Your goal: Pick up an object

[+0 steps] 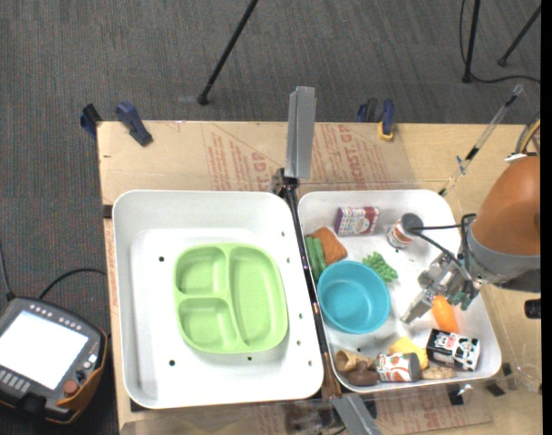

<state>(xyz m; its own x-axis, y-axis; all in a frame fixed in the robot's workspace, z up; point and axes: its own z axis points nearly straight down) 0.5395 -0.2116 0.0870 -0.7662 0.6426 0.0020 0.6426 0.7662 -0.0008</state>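
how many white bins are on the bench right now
2. The left white bin holds a green divided plate. The right white bin holds a blue bowl and small items; the gripper is over it.

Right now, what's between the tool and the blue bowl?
Camera view: only bare white bin floor lies between the tool and the round blue plastic bowl; the green leafy toy sits just above that line.

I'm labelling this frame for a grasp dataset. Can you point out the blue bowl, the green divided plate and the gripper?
blue bowl (353, 297): camera view, on its inner floor.
green divided plate (254, 295): camera view, on its large right compartment.
gripper (419, 310): camera view, between its fingertips.
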